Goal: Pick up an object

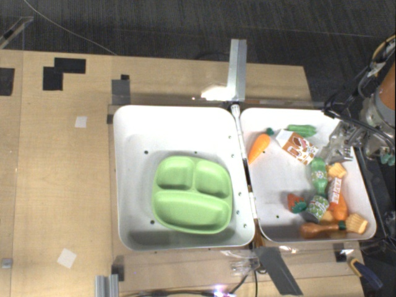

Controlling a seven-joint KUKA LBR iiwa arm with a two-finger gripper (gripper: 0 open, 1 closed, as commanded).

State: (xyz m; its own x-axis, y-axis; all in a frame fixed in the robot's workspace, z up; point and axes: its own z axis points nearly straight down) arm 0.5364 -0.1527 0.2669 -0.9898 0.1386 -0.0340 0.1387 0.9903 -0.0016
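The right bin holds a pile of toy groceries. An orange carrot lies at its upper left, with a green vegetable and a brown-and-white packet beside it. Along the right side lie a green bottle, a yellow block, a green can and a brown bottle. My gripper hangs over the bin's upper right, just above the yellow block and the green bottle. I see nothing held in it.
The left bin carries a green three-compartment plate. A metal post stands behind the seam between the bins. Cables and the arm's body crowd the right edge. A yellow cup-like toy lies in the right bin's lower right corner.
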